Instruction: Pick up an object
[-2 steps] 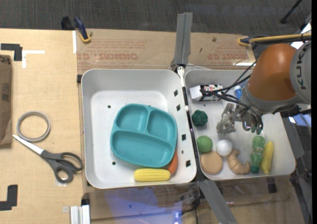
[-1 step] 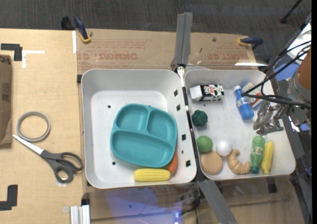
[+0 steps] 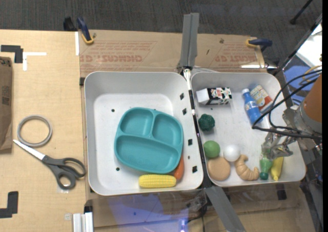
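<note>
My gripper (image 3: 275, 150) hangs low over the right bin's (image 3: 225, 122) front right corner, reaching in from the right. Just below it lie a small green bottle (image 3: 264, 168) and a yellow piece (image 3: 277, 168); whether it touches either is unclear. A croissant (image 3: 247, 168), a tan potato (image 3: 219, 168), a white ball (image 3: 231, 152) and a green apple (image 3: 211, 148) line the bin's front. Further back are a dark green broccoli (image 3: 206, 121), a black-and-white milk carton (image 3: 214, 95) and a blue bottle (image 3: 252, 108).
The left bin (image 3: 97, 123) holds a teal divided plate (image 3: 148, 140), a yellow corn cob (image 3: 157, 180) and an orange carrot (image 3: 179, 169). Scissors (image 3: 54, 163) and a tape ring (image 3: 34, 131) lie on the bench at left. Cables (image 3: 279, 105) cross the right bin's edge.
</note>
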